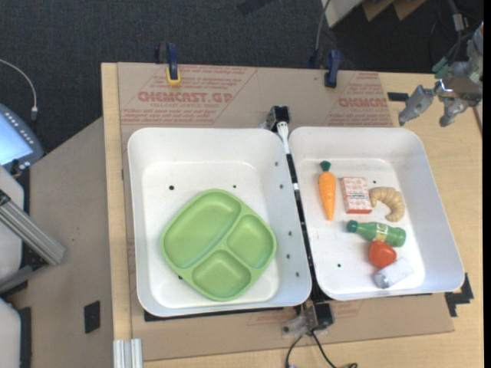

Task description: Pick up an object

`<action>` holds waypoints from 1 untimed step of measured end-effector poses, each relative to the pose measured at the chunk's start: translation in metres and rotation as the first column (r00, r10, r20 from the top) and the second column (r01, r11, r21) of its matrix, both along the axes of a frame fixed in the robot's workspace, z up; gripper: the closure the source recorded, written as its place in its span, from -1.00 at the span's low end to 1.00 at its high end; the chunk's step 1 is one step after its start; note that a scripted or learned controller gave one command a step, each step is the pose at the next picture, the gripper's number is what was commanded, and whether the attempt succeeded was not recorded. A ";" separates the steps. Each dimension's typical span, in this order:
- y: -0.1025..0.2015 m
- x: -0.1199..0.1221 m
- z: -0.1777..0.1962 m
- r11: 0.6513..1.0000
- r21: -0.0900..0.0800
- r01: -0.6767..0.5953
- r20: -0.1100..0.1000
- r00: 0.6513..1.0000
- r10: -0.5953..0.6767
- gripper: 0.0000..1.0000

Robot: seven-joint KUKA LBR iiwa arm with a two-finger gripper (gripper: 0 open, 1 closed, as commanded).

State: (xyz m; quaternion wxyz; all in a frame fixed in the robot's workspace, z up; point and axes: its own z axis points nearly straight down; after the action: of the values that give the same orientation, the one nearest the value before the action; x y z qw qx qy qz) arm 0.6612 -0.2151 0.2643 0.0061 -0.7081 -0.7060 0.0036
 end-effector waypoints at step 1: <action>0.001 0.002 0.008 1.000 -0.004 -0.003 0.013 1.000 0.003 -1.00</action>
State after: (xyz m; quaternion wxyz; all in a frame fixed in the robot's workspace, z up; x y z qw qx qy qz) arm 0.6635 -0.2144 0.2724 0.0002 -0.7070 -0.7072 0.0003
